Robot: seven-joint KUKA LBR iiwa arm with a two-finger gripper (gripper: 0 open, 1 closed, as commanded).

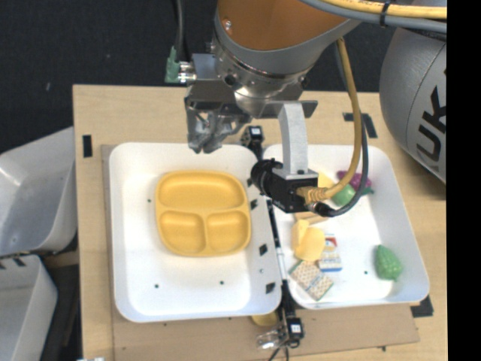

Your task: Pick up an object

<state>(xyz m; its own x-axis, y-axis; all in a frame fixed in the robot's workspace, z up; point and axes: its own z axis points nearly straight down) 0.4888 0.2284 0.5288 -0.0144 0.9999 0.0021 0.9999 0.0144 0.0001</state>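
End effector (204,135) hanging over the left bin's (135,277) back rim.
Its grip is unreadable; a yellow tray (203,211) is lying in that bin, small objects (319,258) sitting in the right bin (402,239).

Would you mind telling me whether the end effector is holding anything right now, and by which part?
Nothing is held: the end effector hangs above the far edge of the left bin, with nothing between its fingers.

Wooden bench (90,119) bearing two white bins (135,277) side by side.
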